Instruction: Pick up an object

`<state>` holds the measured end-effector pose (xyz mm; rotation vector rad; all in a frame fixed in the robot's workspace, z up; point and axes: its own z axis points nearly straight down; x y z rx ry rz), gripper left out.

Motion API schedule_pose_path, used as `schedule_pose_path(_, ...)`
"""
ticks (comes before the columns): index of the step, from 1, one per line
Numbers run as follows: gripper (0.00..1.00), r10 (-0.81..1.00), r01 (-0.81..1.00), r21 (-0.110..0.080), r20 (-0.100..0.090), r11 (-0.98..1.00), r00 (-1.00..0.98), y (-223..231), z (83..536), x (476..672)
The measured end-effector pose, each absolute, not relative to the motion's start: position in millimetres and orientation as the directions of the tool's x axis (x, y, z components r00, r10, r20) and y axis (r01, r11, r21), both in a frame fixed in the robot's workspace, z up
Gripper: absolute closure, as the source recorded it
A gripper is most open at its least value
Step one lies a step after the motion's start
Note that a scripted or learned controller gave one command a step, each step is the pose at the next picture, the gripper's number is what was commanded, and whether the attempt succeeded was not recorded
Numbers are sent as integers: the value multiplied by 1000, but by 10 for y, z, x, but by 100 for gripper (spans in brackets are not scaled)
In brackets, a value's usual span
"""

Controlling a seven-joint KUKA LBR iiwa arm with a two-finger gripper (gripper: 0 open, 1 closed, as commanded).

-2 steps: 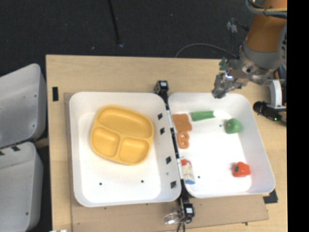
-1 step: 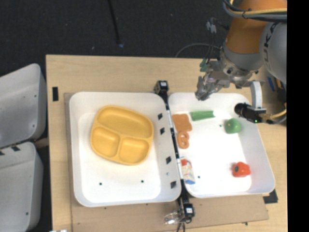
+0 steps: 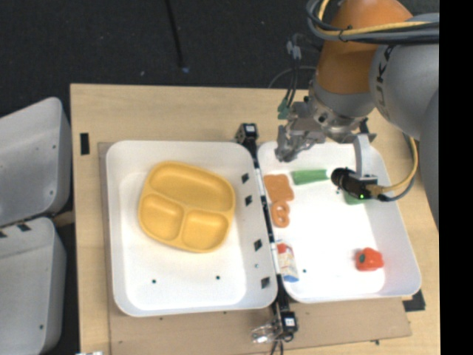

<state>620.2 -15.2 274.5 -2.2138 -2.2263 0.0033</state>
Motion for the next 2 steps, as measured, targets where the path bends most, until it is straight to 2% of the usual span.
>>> schedule_pose_path(1,100,1000,1000,-2,0,5,-5,331,2539,6175)
schedule_pose_path(2,100,1000,1000,0,1,7,-7,810,2553,6254)
